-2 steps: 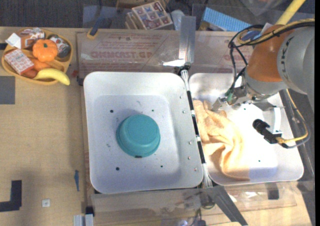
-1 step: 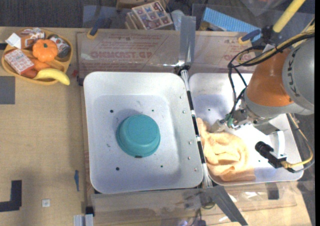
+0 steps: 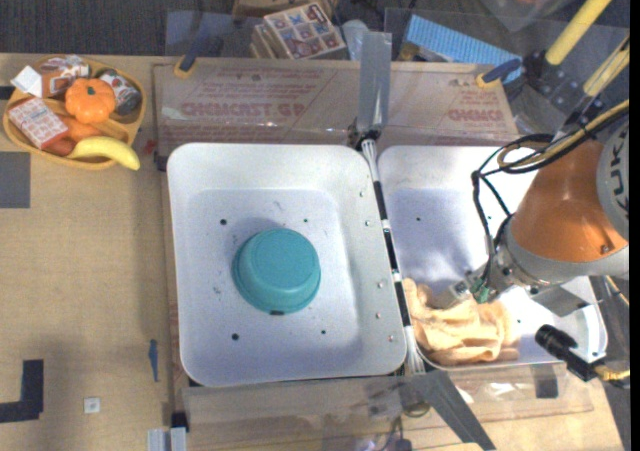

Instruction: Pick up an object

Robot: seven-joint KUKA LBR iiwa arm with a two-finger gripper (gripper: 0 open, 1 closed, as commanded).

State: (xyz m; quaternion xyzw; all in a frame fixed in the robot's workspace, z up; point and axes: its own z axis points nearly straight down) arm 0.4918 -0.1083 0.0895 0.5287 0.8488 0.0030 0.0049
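On the wooden desk [image 3: 90, 269] sit two white bins. The gripper [image 3: 480, 291] hangs right over a soft yellow crumpled cloth [image 3: 460, 331] in the right bin [image 3: 430, 199]. Whether it is grasping, I cannot tell. It should press down, squeeze a fold, lift slowly.

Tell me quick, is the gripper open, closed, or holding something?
Gripper: cannot be told. It is low in the right bin, right over the yellow cloth.
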